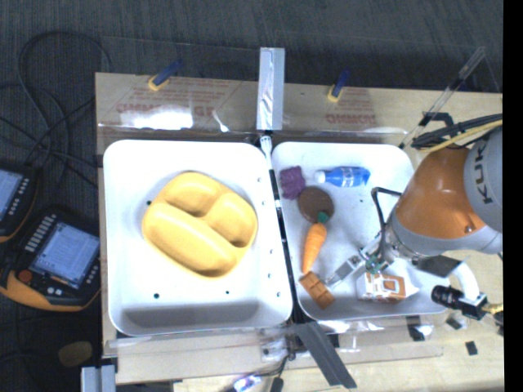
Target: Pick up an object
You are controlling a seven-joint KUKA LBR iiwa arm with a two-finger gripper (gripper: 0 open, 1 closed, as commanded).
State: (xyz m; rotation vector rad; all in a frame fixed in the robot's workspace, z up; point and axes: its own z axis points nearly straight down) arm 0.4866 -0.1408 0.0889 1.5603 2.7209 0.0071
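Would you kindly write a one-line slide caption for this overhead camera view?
KUKA arm's gripper reaches into the right bin near a carrot; a yellow bread-shaped toy fills the left bin.

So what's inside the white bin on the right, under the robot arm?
The right white bin holds a purple block, a blue-capped plastic bottle, a brown round thing, an orange carrot toy, a brown block and an orange-white box. The grey-and-orange arm covers the bin's right side.

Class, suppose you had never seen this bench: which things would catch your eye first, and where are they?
First the big yellow lump, which takes up most of the left bin. Next the arm's orange band, over the right bin's right side. Then the small bright things there: a carrot near the middle and a blue bottle by the far wall.
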